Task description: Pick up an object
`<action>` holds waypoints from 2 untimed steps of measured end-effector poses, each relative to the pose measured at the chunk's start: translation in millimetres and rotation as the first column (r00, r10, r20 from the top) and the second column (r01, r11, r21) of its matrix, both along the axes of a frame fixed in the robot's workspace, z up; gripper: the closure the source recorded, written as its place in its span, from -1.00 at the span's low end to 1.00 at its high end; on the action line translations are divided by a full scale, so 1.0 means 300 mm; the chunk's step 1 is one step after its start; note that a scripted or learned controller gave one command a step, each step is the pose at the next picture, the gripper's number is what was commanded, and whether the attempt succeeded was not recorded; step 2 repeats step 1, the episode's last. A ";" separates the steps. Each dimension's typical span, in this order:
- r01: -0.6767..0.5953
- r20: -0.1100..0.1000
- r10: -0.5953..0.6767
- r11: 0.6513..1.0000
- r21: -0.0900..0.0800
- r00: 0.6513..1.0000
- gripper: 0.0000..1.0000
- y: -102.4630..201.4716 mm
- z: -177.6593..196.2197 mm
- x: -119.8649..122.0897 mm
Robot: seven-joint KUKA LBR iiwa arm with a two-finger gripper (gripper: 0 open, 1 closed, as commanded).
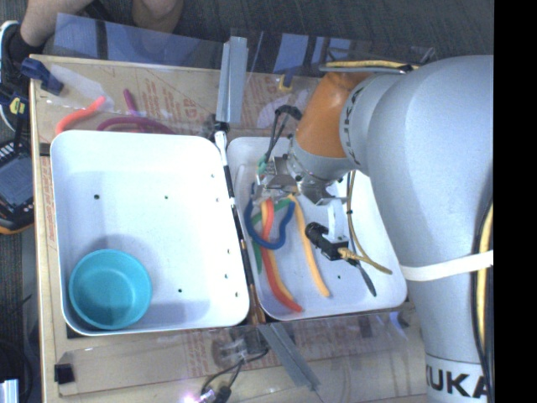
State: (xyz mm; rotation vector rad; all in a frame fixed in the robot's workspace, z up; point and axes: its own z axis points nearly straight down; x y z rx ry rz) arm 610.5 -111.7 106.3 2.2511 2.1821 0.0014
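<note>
The KUKA arm (419, 166) enters from the right side of the camera view and covers the upper right part of the right bin (348, 300). The orange wrist band (323, 124) sits above the bin's upper edge. The gripper (270, 185) is positioned low over the upper left corner of the right bin, close to the wall shared with the left bin (143, 200).

Gripper state: it cannot be determined from this view whether the gripper is open or closed, because the wrist body and nearby cabling hide its tip. No object can be confirmed as held.

Contents of the right bin:
- A red strip (278, 285) runs from just below the gripper down the bin's left side and curves toward the lower edge.
- An orange strip (317, 271) lies to the right of the red strip, apart from it along most of its length.
- A blue loop (273, 243) lies across the upper part of the red strip, directly below the gripper.
- Green and yellow strip ends gather beneath the gripper; contact with it cannot be determined.

All strips lie on the bin floor, with their upper ends converging at the gripper.

Contents of the left bin: a blue bowl (109, 288) stands upright in the lower left corner, well apart from the gripper.
</note>
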 end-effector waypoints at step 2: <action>-0.232 -0.006 0.232 0.973 0.004 0.973 1.00 0.109 0.286 0.154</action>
